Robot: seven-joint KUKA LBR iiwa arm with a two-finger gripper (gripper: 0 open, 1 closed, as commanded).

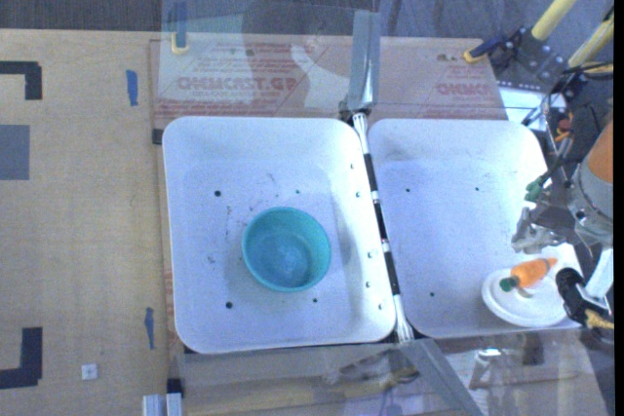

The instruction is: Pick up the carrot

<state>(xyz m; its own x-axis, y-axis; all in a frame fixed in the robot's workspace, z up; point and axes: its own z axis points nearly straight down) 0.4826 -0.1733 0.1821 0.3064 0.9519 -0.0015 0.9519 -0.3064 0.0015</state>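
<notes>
Approach step — gripper (538, 231), finger state indiscernible, poised just above the carrot (531, 273) lying on a white plate (507, 302) in the right bin (439, 151); next, a descent onto it.

Bowl (286, 249) in left bin (195, 151); carrot (530, 274) on plate (517, 305) in right bin (439, 161)
</notes>
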